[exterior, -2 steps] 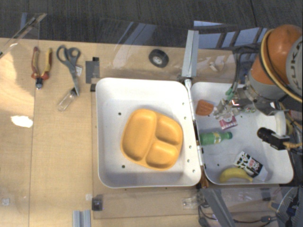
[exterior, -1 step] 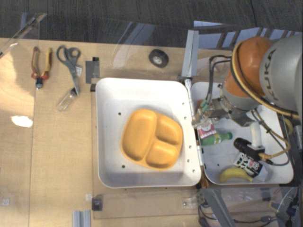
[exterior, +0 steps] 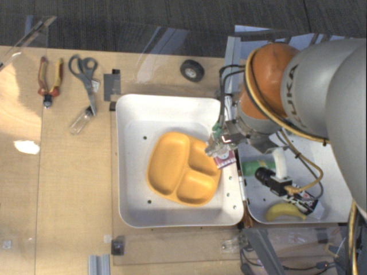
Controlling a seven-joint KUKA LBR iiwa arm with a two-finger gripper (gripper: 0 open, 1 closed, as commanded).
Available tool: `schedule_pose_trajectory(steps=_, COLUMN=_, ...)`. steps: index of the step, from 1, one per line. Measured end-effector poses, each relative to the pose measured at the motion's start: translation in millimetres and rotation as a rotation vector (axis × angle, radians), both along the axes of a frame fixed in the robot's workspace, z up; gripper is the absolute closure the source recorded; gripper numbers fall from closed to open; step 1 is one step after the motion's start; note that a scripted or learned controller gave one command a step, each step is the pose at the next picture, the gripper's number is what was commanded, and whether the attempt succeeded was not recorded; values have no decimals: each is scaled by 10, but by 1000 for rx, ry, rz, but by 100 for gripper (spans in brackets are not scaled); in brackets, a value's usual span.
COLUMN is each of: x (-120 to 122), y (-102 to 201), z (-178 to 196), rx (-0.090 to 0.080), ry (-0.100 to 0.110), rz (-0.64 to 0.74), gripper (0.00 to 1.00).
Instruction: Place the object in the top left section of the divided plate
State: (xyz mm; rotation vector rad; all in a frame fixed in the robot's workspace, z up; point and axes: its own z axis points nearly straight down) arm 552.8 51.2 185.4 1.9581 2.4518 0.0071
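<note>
We saw the gripper (exterior: 219,148) pinching a small maroon-and-white object (exterior: 223,160) at the yellow divided plastic plate's (exterior: 182,168) right rim; placement remained undone.

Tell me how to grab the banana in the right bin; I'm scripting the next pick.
Grip the banana across its middle, coming straight down from above. It lies flat and curved near the right bin's front edge, so the fingers should probably close across its narrow width, clear of the cable just above.
</note>
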Motion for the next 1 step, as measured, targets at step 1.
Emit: schedule_pose_trajectory(steps=1, x=0, y=-2, z=1, rx=0, ry=0, rz=0, gripper=0)
